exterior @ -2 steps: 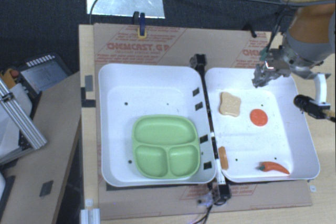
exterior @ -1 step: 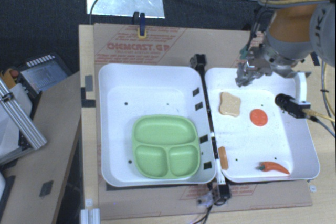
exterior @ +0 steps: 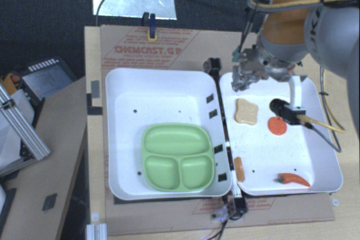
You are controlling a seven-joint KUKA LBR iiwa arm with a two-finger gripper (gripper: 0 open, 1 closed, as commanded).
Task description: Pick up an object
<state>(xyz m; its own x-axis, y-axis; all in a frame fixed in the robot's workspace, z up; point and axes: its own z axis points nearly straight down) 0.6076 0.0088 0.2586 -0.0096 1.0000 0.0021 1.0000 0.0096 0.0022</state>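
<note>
Starting from the bread slice (exterior: 246,112), lying flat in the right bin (exterior: 264,157) (the anchor for everything here). Just beyond the slice, toward the far wall and a touch to the left: the gripper (exterior: 241,82), pointed down, low over the bin floor. Close to the bread, yet apart from it as far as can be seen. Jaws apart or together? Cannot tell from this angle (too small, too much grey metal in shadow). Beyond and to the right of the slice: the grey arm (exterior: 334,14) with its orange band (exterior: 292,3), reaching in from the right.

Now the candidates for picking. Right of the bread and slightly nearer: a flat red disc (exterior: 277,126), near but not touching. Nearer than the bread and a shade left, hard against the bin's left wall: a small orange-tan stick (exterior: 239,168), lying lengthwise along that wall. Well apart from the bread, off toward the near right corner: a carrot (exterior: 293,179), orange with a green end, lying on its side.

Across the divider, left of the bread and nearer: a green three-compartment plate (exterior: 177,155), sitting flat in the left bin (exterior: 146,95). All four small pieces down on the bin floor, none lifted.
</note>
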